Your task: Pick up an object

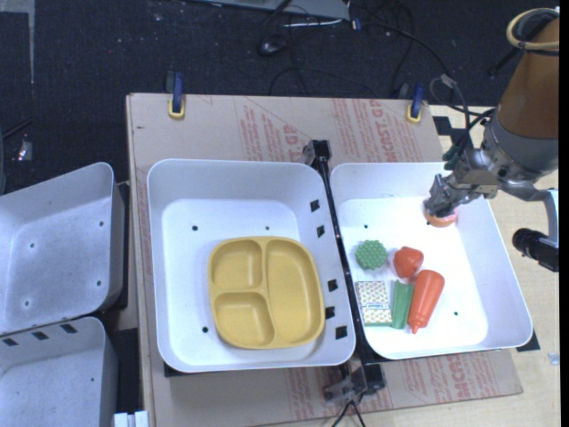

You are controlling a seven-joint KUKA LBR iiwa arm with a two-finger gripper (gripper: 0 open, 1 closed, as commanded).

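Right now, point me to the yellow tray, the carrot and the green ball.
yellow tray [233, 265], camera view, bare floor of its upper left compartment.
carrot [426, 299], camera view, middle of its orange body.
green ball [372, 254], camera view, centre of its bumpy top.

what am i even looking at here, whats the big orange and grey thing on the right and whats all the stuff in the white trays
That is a robot arm, filmed by one fixed camera looking down at a slant. Its gripper sits low over the far end of the right bin, at a small pinkish object; whether it grips that object is unclear. The right bin also has a green bumpy ball, a red tomato-like toy, an orange carrot toy, a green stick and a small patterned card. The left bin holds a yellow divided plate.
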